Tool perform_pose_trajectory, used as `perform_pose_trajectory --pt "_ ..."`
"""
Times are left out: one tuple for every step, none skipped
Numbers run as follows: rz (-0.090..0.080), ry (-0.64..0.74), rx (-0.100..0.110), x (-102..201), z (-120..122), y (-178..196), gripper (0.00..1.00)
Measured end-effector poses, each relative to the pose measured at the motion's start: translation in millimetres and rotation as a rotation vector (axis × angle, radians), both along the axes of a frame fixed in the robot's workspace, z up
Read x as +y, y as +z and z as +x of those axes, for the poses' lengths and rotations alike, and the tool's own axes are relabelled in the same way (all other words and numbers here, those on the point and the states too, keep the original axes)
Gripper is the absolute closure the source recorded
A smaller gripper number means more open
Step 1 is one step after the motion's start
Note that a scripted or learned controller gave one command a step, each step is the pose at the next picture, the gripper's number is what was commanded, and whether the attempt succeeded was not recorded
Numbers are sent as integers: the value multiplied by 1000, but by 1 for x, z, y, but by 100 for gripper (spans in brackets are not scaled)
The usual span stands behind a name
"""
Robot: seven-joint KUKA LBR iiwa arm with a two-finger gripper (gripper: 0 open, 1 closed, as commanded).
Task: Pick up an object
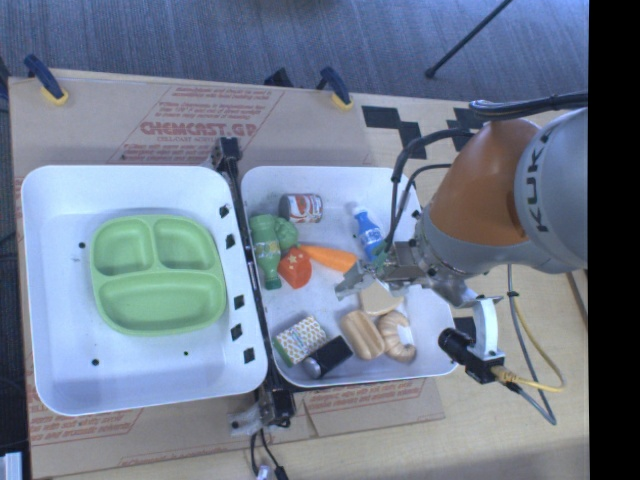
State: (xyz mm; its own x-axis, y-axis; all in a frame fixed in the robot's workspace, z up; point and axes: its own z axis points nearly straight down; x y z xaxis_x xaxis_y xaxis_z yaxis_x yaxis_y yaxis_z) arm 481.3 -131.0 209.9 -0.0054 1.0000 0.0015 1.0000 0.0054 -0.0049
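Arm [500, 203] low over right bin [330, 180], jaws [385, 273] near bottle [367, 232]; jaw state unclear, perhaps nothing lifted; pick pending.

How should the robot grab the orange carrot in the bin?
Probably across the carrot's thick middle, coming straight down from above. It lies flat and long, pointing sideways across the right bin, so the narrow width suits a two-finger pinch. The red toy touches its left end, so grip nearer the free right end.

Matt green plastic tray [157, 274]
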Motion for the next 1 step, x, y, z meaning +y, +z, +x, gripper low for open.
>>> perform_pose_trajectory --pt "-1 2 0 -12 54 -56 0"
